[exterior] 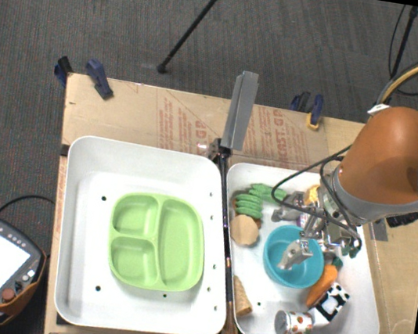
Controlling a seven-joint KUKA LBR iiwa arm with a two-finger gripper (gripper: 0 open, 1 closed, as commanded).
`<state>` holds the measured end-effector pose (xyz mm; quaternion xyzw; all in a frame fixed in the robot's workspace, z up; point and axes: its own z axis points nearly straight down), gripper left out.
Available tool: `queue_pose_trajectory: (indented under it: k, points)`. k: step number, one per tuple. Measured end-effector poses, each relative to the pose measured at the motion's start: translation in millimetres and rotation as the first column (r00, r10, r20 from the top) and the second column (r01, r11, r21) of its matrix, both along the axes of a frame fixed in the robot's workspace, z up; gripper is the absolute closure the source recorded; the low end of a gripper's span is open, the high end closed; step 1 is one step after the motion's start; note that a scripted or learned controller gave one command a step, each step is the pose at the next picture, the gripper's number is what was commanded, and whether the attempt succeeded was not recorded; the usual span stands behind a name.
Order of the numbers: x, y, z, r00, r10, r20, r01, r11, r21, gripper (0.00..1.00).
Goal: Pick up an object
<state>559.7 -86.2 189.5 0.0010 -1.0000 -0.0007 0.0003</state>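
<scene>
Blue bowl (291, 257) sits right under the gripper (295, 256), which dips inside it. An orange carrot (323, 283) lies just beside. I cannot tell how the gripper stands.

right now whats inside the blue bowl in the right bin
The hand reaches down into the blue bowl, its metal tip over the bowl's middle. Around it only bare blue interior shows. Whatever lies directly under the hand is covered, so I can't tell if something sits there.
</scene>
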Motion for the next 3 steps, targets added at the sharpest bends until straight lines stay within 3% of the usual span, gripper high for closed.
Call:
queue_pose_trajectory:
  k: [1, 2, 3]
  points:
    - [9, -20, -104, 1.000, 0.029, -0.002, -0.029, 1.000, 0.001, 0.00]
    - [50, 1, -102, 0.998, -0.058, -0.006, 0.058, 0.998, -0.002, 0.00]
    - [72, -35, -101, 0.996, -0.093, 0.003, 0.093, 0.996, -0.001, 0.00]
